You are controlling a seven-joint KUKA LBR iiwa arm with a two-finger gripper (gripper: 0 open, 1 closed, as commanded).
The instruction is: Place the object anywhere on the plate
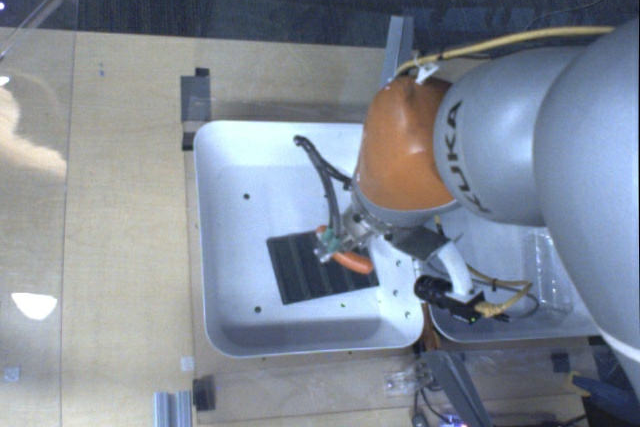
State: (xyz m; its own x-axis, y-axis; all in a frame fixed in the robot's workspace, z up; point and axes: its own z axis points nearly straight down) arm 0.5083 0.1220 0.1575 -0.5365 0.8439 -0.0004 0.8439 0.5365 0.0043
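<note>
You are looking down on a pale wooden bench (110, 215) carrying 2 shallow white plastic bins. The left bin (228, 215) is in plain view; of the right bin (545, 323) you see a corner under the robot.

The large grey KUKA arm (530, 135) reaches in from the right, and its glossy orange band (400, 150) hangs over the right half of the left bin. Below the band, the small gripper (334, 243) sits low in that bin, at the upper right corner of the dark, ribbed, rectangular plate (308, 270). The plate lies flat and slightly skewed on the bin floor, nearer the front wall.

The task's thing, a small orange object with a touch of green at one end (352, 262), lies right at the gripper, on or just over the plate's right edge; you cannot tell which. The gripper's body hides the tips, so you cannot tell whether it is wide, narrow or holding the object.

A thin black cable (322, 170) curves from the bin's back area down to the gripper. A yellow cable (500, 42) runs across the top of the arm.
</note>
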